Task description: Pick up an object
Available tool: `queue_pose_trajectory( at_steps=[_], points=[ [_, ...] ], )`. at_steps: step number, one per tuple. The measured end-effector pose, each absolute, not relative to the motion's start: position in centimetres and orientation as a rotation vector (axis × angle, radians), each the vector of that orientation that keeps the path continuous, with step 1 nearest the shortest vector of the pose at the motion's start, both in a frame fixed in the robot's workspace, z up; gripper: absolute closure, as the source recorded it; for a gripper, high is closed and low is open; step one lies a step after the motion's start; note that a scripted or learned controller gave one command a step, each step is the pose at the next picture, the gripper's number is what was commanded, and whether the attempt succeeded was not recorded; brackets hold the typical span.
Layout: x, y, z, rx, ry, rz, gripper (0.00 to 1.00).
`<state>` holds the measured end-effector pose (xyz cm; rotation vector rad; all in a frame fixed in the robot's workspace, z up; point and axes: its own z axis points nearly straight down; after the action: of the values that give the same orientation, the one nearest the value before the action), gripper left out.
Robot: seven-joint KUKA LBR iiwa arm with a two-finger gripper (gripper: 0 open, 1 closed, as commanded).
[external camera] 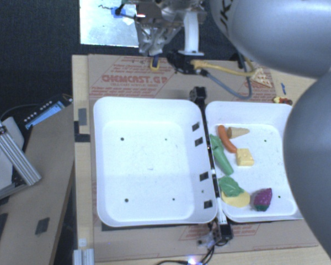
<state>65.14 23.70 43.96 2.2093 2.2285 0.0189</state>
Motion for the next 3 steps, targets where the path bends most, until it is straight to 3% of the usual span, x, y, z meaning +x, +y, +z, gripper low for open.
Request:
queue_pose_trajectory(
  at_steps=[1,3],
  points=[
    [66.65,23.40,43.27,2.216,2.225,0.004,1.00],
    [66.84,23.45,43.02,2.214,2.227,0.003,1.00]
  ],
)
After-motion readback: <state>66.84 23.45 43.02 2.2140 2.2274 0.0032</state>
